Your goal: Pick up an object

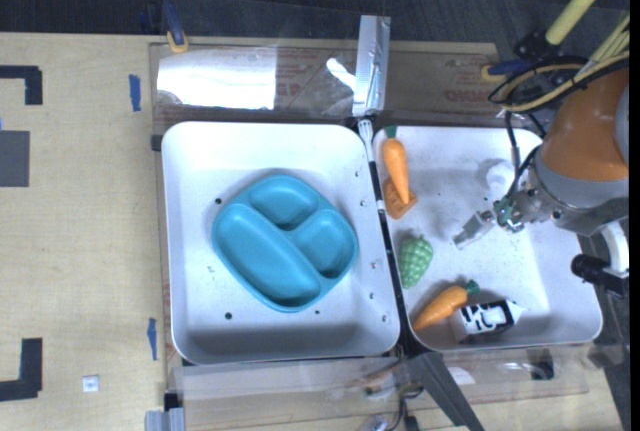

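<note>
— Camera view has us reaching into the right bin [560, 314] from the right side, with the gripper [470, 234] hanging low over bare floor in the middle of it. Can we tell how its jaws stand?

— We can't; the tip is small and blurred, so whether they are spread or pressed together is beyond us. Nothing shows between them.

— What do we go for?

— Nearest is the green knobbly toy [415, 259], just left of the tip. An upper carrot [397, 177] lies along the dividing wall, a lower carrot [440, 306] sits near the front, touching a black-and-white packet [488, 316].

— How would they handle?

— We judge them all light play food. The carrots look smooth, hard and tapered, so they may slip; we would pinch across the thick middle, not the tip. The green one looks soft and grippy, easiest across its width.

— And the left bin [190, 239]?

— It holds a blue divided tray [285, 241], too broad for us.
</note>
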